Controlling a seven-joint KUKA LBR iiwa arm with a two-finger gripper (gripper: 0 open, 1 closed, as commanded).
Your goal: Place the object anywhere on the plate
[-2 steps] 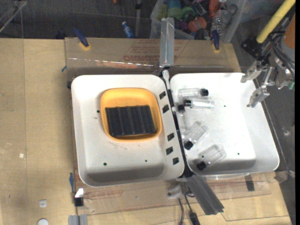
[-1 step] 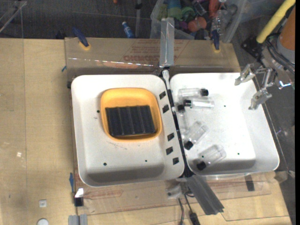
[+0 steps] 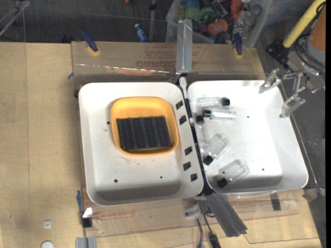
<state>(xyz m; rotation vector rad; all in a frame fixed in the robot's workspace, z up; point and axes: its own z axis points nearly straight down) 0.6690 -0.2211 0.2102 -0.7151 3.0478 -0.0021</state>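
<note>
Left white bin (image 3: 98,182): orange square plate (image 3: 143,125) bearing a black ribbed block (image 3: 143,132). Right white bin (image 3: 269,138): clear plastic vials (image 3: 217,110). End effector (image 3: 289,94) beyond them, released.

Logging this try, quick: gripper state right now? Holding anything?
Gripper: open, holding nothing, over the right bin's far right corner. The clear vials lie in that bin; the orange plate sits in the left bin.

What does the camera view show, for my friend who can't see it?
Two white bins sit side by side on a wooden bench. The left bin holds an orange plate with a dark ribbed block on it, and the right bin holds several small clear vials with black caps. The robot's metal pincer hangs over the right bin's far right corner.
</note>
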